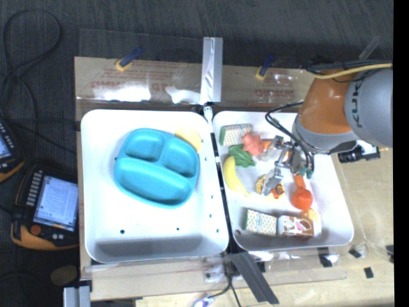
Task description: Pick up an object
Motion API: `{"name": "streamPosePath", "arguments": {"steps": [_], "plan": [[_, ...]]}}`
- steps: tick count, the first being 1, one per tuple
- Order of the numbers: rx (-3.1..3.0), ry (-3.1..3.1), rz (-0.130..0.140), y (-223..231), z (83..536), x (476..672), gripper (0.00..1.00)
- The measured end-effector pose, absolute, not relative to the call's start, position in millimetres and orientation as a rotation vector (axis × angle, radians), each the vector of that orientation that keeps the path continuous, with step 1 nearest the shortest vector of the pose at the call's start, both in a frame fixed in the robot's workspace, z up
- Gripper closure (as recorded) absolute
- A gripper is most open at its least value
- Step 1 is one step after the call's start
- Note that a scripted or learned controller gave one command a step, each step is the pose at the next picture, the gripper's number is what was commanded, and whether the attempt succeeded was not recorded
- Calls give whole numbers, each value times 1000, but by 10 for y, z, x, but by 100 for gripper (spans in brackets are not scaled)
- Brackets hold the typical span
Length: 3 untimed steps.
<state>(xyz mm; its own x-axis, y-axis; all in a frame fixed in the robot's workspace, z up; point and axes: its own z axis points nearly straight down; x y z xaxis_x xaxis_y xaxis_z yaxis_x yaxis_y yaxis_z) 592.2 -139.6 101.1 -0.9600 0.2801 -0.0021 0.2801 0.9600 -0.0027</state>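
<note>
Arm low over the crowded right bin (342, 232)

The gripper (279, 176) hangs mid-bin; whether its fingers are apart cannot be told. A carrot (301, 196) lies just right of it, a banana (233, 174) by the left wall, a carton (279, 224) along the front edge.

Divided tray (156, 165) in left bin (96, 190), banana (234, 175) in right bin (332, 216)

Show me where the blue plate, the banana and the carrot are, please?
Blue divided plate (156, 166): camera view, on its middle ridge, in the left bin.
Banana (234, 175): camera view, mid-length of the yellow curve, right bin's left side.
Carrot (301, 196): camera view, on its thick orange end, right bin.
</note>
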Motion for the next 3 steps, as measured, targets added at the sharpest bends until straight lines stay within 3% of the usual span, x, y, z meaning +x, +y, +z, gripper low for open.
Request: {"name": "streamPosePath", "arguments": {"steps": [1,2,3], "plan": [[1111,2926,-5,-971,899,6215,0],[1106,2921,-8,-965,1015,6234,100],[1886,2510,-8,-802,1836,6021,100]]}}
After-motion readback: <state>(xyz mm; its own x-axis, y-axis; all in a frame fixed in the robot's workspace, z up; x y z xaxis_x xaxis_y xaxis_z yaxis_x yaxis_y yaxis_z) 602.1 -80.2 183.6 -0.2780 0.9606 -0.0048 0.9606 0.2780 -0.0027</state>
